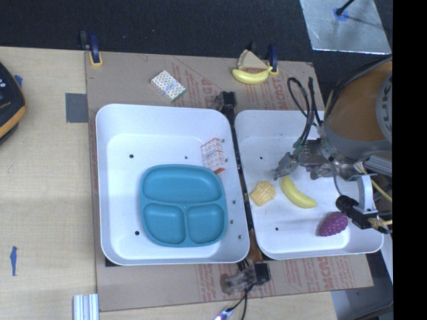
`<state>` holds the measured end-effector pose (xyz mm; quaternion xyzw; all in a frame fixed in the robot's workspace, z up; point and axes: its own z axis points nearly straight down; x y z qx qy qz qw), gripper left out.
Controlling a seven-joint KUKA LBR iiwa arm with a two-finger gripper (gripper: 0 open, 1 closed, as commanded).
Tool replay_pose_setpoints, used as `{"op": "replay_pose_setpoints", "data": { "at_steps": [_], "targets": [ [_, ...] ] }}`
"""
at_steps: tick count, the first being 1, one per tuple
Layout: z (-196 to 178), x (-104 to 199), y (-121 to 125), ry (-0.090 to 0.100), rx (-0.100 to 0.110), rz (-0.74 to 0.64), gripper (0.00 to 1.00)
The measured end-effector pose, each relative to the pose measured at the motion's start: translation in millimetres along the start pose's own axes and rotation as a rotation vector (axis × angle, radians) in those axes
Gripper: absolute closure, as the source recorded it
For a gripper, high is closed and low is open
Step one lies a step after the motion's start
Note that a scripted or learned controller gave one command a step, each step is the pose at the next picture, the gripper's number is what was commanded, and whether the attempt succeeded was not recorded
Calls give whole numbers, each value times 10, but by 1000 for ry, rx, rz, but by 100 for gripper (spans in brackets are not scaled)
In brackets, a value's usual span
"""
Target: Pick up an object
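Note:
In the right bin (267,129) lie a yellow banana (297,194), a small yellow ridged toy (262,193) to its left, and a purple grape bunch (332,224) near the front right corner. My gripper (298,171) hangs just above the banana's upper end, open, with nothing between its fingers. One dark fingertip (283,170) points down-left toward the banana's tip. The grey arm with its orange band (357,112) comes in from the right.
The left bin (113,129) holds a blue divided plate (183,204) and a small red-and-white packet (213,155). Outside the bins, on the cardboard, lie a patterned square packet (167,85) and a second banana with a sandwich toy (251,69). Black cables (303,102) loop over the right bin's back edge.

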<state>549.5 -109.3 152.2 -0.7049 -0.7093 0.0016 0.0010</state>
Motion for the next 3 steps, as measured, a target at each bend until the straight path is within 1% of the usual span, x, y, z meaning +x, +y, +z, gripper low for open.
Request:
{"op": "replay_pose_setpoints", "data": {
  "at_steps": [1,2,3],
  "targets": [
    [565,-103,44,1,-8,1,0],
    [465,-110,44,0,-7,-2,100],
    [-400,640,91,2,-1,1,100]
  ]
}}
